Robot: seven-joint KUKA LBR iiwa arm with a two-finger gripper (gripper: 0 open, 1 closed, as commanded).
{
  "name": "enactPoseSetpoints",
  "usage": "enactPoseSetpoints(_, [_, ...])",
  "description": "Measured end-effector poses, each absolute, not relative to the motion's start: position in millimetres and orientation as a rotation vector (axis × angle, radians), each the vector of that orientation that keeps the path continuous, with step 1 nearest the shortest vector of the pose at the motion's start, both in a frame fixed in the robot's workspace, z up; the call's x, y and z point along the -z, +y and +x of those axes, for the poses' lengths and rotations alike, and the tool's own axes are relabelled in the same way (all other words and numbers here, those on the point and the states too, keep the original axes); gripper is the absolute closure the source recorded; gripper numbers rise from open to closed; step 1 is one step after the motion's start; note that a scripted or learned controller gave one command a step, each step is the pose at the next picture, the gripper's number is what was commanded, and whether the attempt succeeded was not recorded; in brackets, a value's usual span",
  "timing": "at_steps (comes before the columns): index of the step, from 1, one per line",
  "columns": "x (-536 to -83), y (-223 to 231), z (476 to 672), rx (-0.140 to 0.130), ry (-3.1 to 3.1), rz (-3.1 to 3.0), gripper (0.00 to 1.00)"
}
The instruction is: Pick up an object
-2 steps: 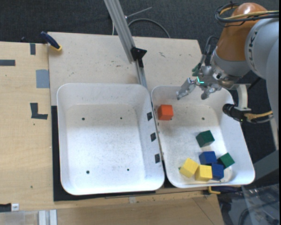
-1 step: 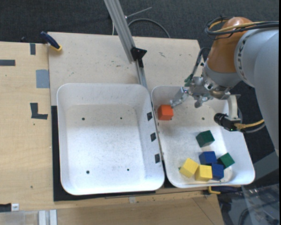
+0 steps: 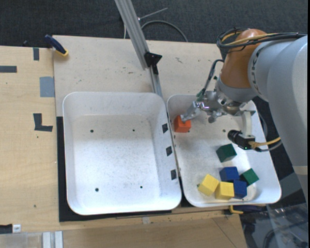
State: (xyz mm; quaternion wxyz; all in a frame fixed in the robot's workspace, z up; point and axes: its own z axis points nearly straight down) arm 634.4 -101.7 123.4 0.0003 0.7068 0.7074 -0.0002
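One orange block (image 3: pixel 183 124) upright at claw (image 3: pixel 187 117) tip in right bin (image 3: pixel 271 190); grip unclear

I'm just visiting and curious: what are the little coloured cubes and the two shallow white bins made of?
The small coloured cubes look like painted wood or solid plastic: flat, even colours, crisp edges, no shine; I can't tell which. The two shallow white bins look like thin moulded plastic: rounded corners, rolled rims, a smooth, slightly glossy surface, speckled with dark marks.
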Motion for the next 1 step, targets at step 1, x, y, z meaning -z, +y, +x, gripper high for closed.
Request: enactPoseSetpoints(1, [-115.4, -101.8, 640.2, -0.018, 2.213, 2.207, 0.0])
